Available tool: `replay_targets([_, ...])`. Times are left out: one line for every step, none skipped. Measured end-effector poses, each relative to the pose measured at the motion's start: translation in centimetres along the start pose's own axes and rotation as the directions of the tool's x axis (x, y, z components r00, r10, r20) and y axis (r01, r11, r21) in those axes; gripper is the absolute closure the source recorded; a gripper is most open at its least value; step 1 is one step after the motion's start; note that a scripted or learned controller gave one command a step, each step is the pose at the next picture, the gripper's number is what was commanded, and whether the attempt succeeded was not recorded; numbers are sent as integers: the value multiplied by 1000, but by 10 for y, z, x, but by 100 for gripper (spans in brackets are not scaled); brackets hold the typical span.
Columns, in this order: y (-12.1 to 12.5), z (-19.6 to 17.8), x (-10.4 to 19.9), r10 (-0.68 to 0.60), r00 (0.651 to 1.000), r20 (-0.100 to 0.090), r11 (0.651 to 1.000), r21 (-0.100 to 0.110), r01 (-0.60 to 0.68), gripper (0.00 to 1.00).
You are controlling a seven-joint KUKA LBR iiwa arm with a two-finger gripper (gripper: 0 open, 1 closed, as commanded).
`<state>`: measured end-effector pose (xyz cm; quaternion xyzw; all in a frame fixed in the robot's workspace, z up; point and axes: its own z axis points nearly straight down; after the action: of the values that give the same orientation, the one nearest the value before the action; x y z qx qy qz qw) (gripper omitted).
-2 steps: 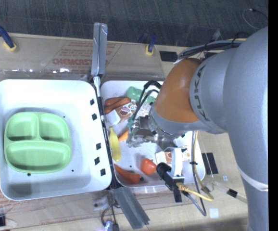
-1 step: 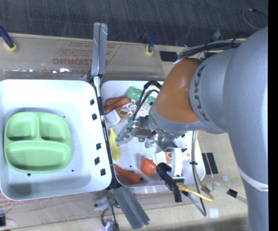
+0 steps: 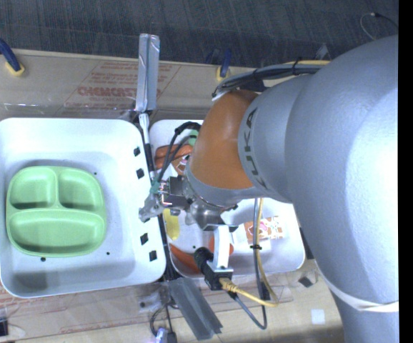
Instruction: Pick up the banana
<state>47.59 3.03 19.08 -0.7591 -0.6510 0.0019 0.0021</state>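
Saw grey arm with orange band (image 3: 224, 145) low over right white bin (image 3: 286, 257). Yellow banana (image 3: 171, 222) lay at bin's left wall, just beside two-finger gripper (image 3: 165, 200). Grip state: couldn't tell. Judged reach-and-grasp step; next I'd confirm hold, then lift.

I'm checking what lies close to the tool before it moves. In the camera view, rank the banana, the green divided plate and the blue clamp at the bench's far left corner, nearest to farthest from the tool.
1. Banana, just beside the tool, in the right bin.
2. Green divided plate, in the left bin.
3. Blue clamp, at the far left corner.
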Motion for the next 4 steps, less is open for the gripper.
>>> replay_targets([7,0,-48,-48,999,-1,999,1,48,0])
replay_targets([-3,0,22,-33,999,1,999,-2,33,0])
replay_targets([25,0,-44,-21,1000,0,1000,-3,21,0])
replay_targets([55,0,-44,-49,999,0,999,-2,49,0])
